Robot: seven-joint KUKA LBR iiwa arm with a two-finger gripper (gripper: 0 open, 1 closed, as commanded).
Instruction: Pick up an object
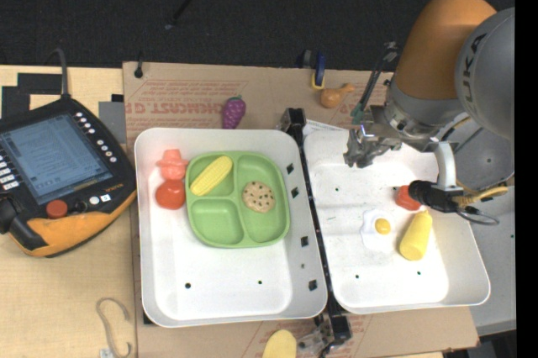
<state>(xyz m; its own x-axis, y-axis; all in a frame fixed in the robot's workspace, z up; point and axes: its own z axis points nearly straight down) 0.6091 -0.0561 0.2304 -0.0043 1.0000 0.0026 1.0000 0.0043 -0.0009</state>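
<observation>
Grey-armed, the hand [360, 153] hovers over the right bin [471, 285] (finger state cannot be told), approach step; next, descend onto the fried egg [378, 226].

Two shallow white plastic bins [218, 297] look smooth, slightly glossy — the brown cardboard sheet [185, 96] beneath is matt.

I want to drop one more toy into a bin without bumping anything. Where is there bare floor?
Left bin: open along the near edge, below the green tray. Right bin: open in its near-left part, below the fried egg. Crowded spots: beside the red toys and around the yellow bottle under the gripper.
</observation>
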